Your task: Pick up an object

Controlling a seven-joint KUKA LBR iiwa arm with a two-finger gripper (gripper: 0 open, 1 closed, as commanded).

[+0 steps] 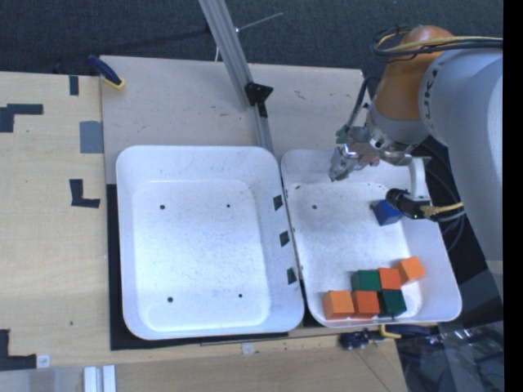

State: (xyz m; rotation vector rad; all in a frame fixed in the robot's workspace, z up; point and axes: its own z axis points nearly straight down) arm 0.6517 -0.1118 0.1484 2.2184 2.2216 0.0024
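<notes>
My gripper (341, 168) hangs over the far left part of the right bin (343, 227), with nothing visible in it. A blue block (386, 212) lies by the bin's right wall, a short way to the right of the gripper and nearer the front. A cluster of orange and green blocks sits at the front of that bin: an orange one (337, 303) at the left, a green one (367, 280) behind it, and another orange one (412, 268) at the right end.
The left bin (196, 243) stands beside the right one. A slanted metal pole (237, 55) with a black clamp (258, 94) crosses the bench behind the bins. A blue and yellow tool (106, 71) lies at the far left corner.
</notes>
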